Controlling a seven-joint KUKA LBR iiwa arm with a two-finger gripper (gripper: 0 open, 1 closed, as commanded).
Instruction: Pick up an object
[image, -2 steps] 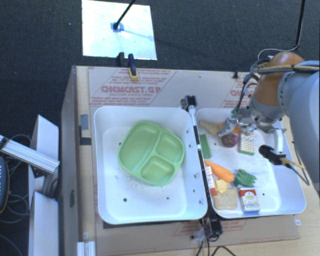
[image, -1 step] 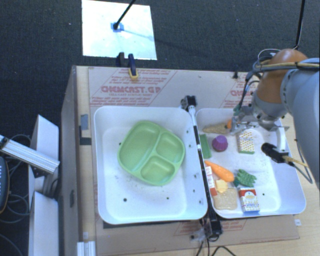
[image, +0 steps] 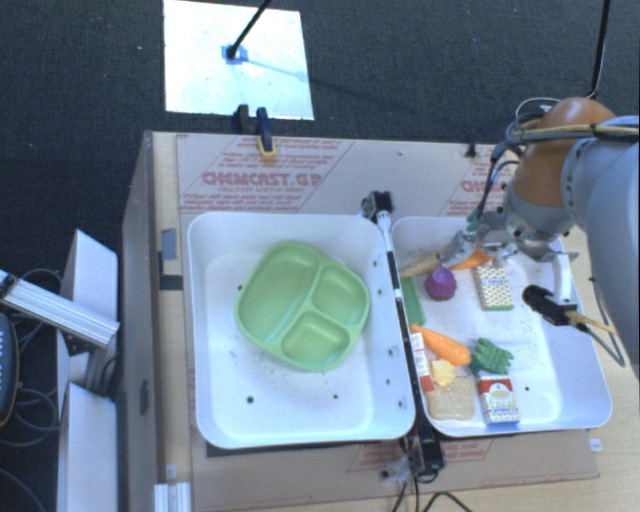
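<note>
At the six o'clock end of the right white bin lie a small red-and-white carton and a pale tan slab, with an orange plastic carrot and a green leafy toy just above them. Toward twelve o'clock sit a purple round toy and a cream speckled packet. The gripper hangs over that bin's far end above an orange piece, jaw state impossible to tell, while the left white bin holds a tilted lime-green sectioned plate.

Bench, brown board top with red lettering: bears two shallow white bins side by side, left bin, right bin, edges touching.
</note>
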